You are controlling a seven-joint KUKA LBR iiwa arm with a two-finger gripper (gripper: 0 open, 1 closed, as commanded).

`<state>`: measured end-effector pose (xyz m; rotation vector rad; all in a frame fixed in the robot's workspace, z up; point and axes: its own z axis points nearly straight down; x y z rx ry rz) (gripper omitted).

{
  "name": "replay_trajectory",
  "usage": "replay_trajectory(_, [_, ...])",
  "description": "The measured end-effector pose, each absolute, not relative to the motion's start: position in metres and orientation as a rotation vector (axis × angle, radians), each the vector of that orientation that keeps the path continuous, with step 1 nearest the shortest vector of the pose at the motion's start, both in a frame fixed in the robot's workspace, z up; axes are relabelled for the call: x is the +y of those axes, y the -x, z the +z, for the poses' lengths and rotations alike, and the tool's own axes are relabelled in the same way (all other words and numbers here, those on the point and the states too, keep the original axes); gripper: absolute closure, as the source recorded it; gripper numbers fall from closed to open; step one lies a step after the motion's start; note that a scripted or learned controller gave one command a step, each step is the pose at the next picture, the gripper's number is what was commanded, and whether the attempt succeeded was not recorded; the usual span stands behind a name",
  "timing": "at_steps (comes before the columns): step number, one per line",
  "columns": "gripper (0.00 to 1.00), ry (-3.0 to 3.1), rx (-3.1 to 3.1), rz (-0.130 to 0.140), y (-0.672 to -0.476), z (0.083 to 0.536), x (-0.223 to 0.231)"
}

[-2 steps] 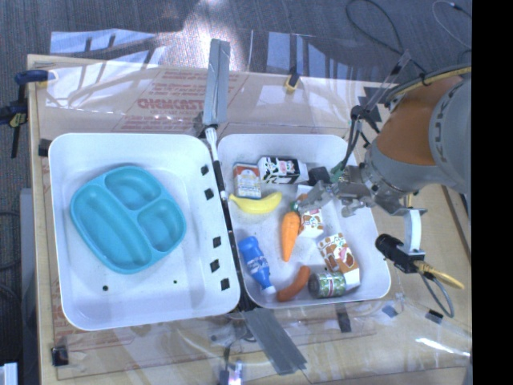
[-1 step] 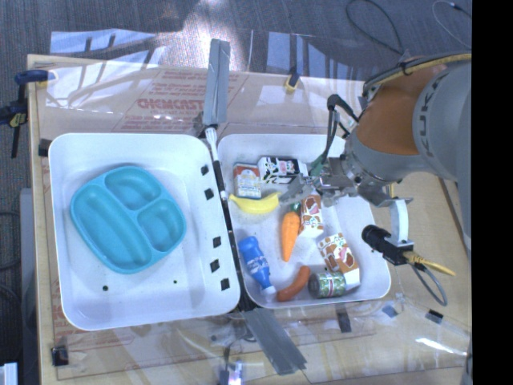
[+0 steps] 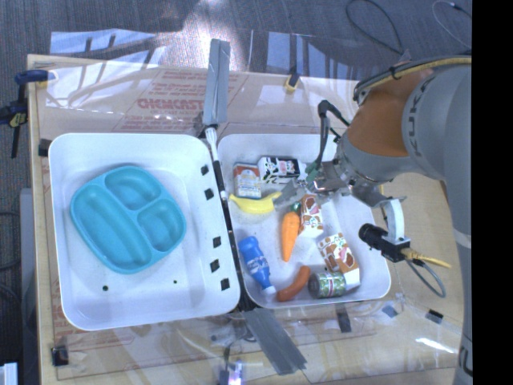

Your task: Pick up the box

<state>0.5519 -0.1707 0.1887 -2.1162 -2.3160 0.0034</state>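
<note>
Reached in over the right bin; gripper low among clutter, finger state impossible to tell; box lay at far-left corner, beside banana; judged light, stiff cardboard; best pinched across narrow sides.

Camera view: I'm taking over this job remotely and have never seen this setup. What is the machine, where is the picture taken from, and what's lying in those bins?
One fixed camera looks down at a slant on a bench with two shallow white bins. The grey arm with an orange band reaches in from the right; its gripper sits low over the right bin.

The left bin holds a blue divided plate. The right bin holds a cow-print box, a small red-and-white carton, a banana, a carrot, a blue bottle, a sausage, a can and two brown-and-white packs.

I cannot tell whether anything is held.
</note>
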Motion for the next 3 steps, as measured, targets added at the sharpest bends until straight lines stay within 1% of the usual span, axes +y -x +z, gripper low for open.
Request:
replay_trajectory(1, [0.0,2.098,-2.353,-0.008,-0.617,0.097,-0.191])
replay_trajectory(2, [0.0,2.076,-2.349,0.044,-0.648,0.097,-0.135])
replay_trajectory(3, [0.0,2.057,-2.353,0.041,-0.65,0.097,-0.139])
